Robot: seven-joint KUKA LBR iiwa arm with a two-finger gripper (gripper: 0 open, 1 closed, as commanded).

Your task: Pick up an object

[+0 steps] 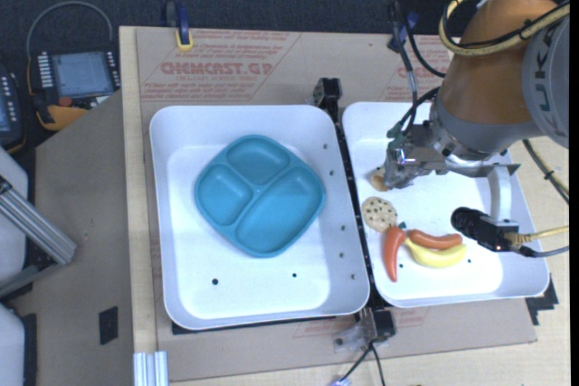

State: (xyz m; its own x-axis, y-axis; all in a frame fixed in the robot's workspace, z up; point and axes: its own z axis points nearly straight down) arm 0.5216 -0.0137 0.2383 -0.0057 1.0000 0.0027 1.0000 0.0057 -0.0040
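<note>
1. Camera view: the gripper is low in the right bin, at its upper left part; whether it grips anything cannot be told.
2. Touching it lies a small brown item.
3. Below lie a cookie, red pepper, hot dog and banana.
4. A blue divided plate sits in the left bin.

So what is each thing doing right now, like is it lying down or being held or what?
blue plate: right way up in the left bin, nothing in its sections.
cookie: flat in the right bin.
red pepper: lying down, beside the cookie.
hot dog: lying against the banana.
banana: lying down.
gripper: low over the right bin; grip hidden.
</note>
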